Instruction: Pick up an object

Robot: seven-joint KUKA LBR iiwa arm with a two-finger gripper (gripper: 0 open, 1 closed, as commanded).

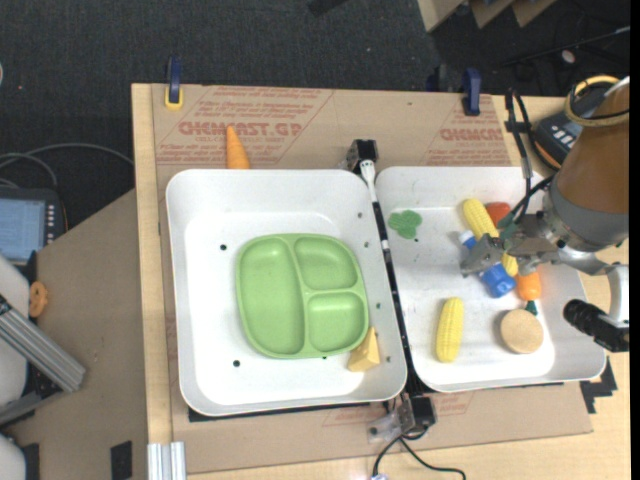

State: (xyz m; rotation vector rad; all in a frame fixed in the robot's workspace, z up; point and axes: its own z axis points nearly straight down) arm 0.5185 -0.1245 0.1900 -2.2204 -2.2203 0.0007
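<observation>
My gripper (pixel 484 258) hangs low over the middle of the right bin (pixel 430 363), reaching in from the right. Just below it lies a small blue object (pixel 497 282), with an orange piece (pixel 528 286) beside it. A yellow corn cob (pixel 477 215) lies just above the gripper, partly hidden by the wrist. A second corn cob (pixel 450 328) and a round tan bun (pixel 521 332) lie nearer the front edge. A green leafy piece (pixel 405 223) sits at the bin's back left.
The left bin (pixel 200 368) holds a green divided plate (pixel 300 294) with a yellow cheese wedge (pixel 365 353) at its front right corner. An orange carrot (pixel 236 149) lies on the board behind that bin. A clamp (pixel 363 154) stands between the bins.
</observation>
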